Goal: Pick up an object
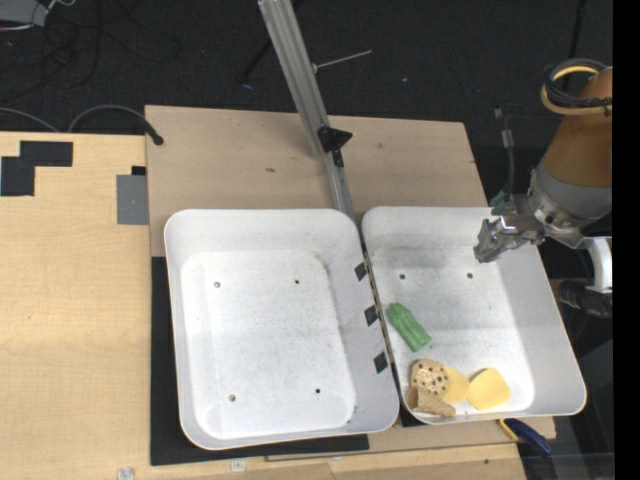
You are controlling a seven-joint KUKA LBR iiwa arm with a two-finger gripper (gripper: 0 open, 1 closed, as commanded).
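In the right bin [520, 298] a green block [408, 326] lies near the left wall. At the bin's front edge sit a speckled tan cookie-like piece [430, 380] and a yellow lump [486, 389], close together. My gripper [490, 241] hangs over the bin's back right part, well above and behind these objects. Nothing shows between its fingers.
The left bin [200, 268] stands beside the right one, with black clips along the shared wall. A slanted metal rail [300, 78] rises behind the bins. The orange-banded arm [580, 148] comes in at the right edge.
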